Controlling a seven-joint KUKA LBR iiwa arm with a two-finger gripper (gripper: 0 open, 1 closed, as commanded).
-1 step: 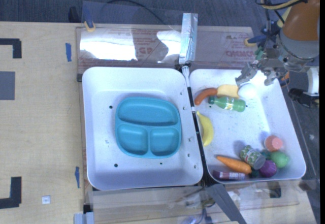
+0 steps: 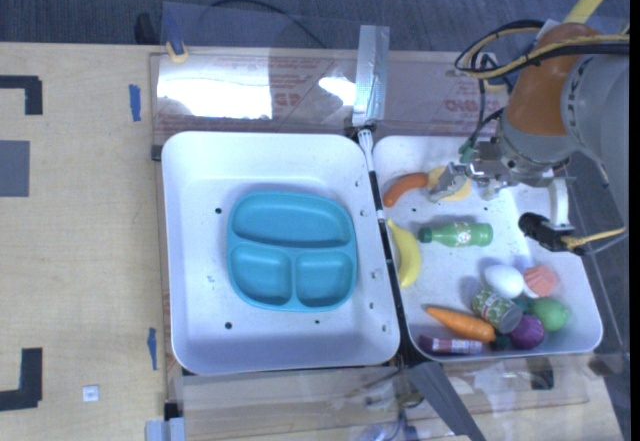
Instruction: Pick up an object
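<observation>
The right bin [image 2: 585,274] holds several toy foods. At its back left lies an orange-red piece [image 2: 402,187], with a small yellow piece [image 2: 455,193] just to its right. My gripper [image 2: 468,177] is low over that yellow piece at the back of the bin, and the grey arm with its orange band [image 2: 540,94] reaches in from the upper right. A green bottle [image 2: 456,234] lies on its side just in front of the gripper. A yellow banana [image 2: 406,255] rests along the bin's left wall.
At the bin's front are a carrot [image 2: 458,321], a white egg [image 2: 503,280], a pink piece [image 2: 541,279], a small can [image 2: 491,307], a purple ball [image 2: 527,332] and a green ball [image 2: 551,313]. The left bin [image 2: 190,229] holds a blue divided plate [image 2: 292,249].
</observation>
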